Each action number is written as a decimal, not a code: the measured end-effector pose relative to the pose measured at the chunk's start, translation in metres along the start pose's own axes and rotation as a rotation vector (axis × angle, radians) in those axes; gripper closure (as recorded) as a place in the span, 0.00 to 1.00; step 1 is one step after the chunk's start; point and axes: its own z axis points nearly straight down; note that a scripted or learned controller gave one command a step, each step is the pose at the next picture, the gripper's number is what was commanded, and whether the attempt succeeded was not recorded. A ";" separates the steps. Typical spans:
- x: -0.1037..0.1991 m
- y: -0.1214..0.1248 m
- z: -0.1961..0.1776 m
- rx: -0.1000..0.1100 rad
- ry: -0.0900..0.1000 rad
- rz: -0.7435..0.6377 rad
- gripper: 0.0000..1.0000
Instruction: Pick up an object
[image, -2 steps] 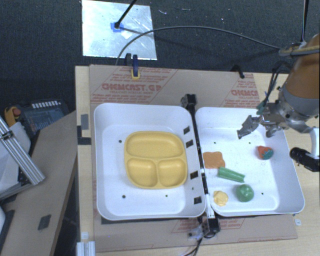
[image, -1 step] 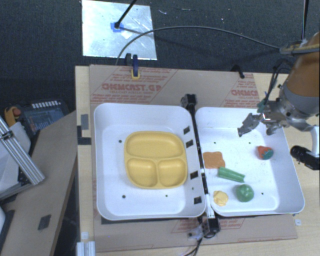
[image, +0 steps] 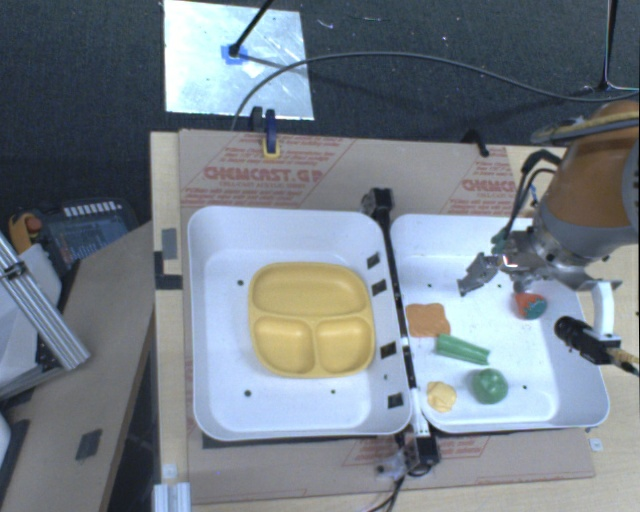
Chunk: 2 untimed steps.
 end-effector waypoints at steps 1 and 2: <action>-0.001 -0.010 0.054 0.001 0.000 0.000 0.00; 0.001 -0.007 0.097 0.000 0.000 0.000 0.00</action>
